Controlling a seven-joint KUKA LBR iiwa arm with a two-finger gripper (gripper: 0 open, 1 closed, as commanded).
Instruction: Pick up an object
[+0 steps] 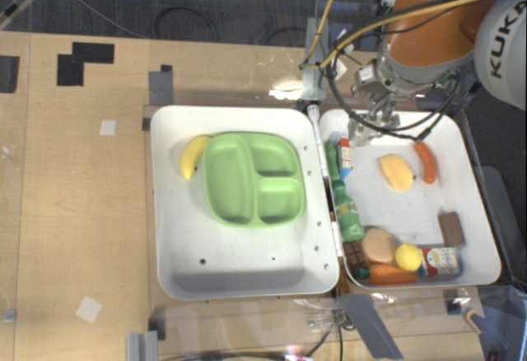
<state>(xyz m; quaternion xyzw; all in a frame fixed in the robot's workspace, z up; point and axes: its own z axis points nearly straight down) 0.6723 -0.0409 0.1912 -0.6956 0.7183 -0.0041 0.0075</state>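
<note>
Approach step: your pincer (380, 119) hangs over right bin (469, 186), grip state unreadable. Next, pick target, maybe yellow lump (397, 172) or sausage (425, 162), then descend.

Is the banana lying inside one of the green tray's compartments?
No, the banana lies on the white floor of the left bin, against the outer left edge of the green tray.
</note>
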